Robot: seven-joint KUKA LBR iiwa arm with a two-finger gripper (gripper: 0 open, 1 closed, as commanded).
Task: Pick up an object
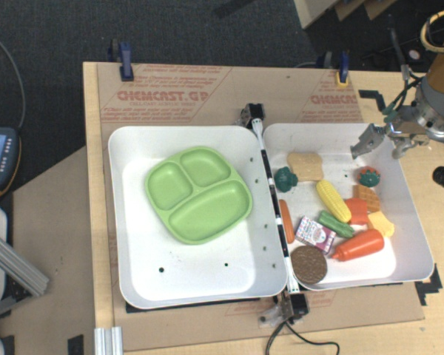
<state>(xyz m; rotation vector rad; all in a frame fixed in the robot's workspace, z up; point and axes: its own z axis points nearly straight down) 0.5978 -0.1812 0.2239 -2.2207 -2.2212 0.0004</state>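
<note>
Toy food crowds the right-hand white bin [414, 261].
Nearest you, a brown round cookie [309, 264] sits at its front edge; behind that the yellow plastic corn cob [332, 201]; farthest, your gripper [383, 140] hangs over the back-right corner, fingers spread, holding nothing.

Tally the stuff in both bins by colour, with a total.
Green: 3 – divided plate, dark round piece, long pod-like piece
Orange/red: 5 – carrot, tomato, waffle, block, large carrot
Yellow: 2 – corn, cheese
Tan/brown: 2 – bread, cookie
Purple/white: 1 – carton
Total: 13
</note>
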